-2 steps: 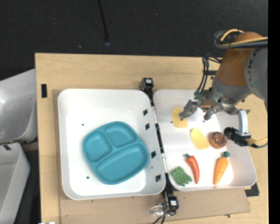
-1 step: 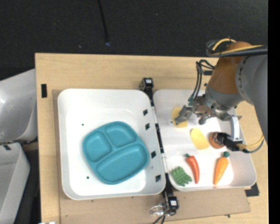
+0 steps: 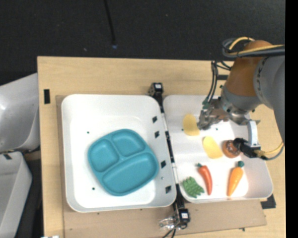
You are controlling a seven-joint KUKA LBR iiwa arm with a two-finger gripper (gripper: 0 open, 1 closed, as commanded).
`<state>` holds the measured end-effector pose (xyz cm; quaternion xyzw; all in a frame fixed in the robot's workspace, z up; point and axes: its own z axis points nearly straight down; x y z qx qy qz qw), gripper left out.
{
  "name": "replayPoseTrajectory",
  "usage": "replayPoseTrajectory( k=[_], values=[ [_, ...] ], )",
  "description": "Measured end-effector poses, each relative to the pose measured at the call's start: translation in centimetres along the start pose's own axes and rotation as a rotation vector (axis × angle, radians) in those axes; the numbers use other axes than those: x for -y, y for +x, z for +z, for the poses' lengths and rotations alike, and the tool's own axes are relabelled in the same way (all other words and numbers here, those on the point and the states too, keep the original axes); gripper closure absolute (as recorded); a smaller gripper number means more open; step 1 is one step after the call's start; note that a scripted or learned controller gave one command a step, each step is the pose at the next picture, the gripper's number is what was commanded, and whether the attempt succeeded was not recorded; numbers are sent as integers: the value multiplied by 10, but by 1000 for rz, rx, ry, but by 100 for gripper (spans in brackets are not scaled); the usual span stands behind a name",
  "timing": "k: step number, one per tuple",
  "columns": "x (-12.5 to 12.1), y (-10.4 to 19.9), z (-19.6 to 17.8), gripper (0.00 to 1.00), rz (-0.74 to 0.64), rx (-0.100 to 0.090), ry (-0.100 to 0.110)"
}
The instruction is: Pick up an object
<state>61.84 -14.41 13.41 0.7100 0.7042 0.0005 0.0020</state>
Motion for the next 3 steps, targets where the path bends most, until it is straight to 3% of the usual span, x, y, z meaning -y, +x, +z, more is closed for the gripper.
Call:
replayPoseTrajectory(
  k=[3],
  values=[
    [-13,-13,-155,100,-10,0,-3]
  ],
)
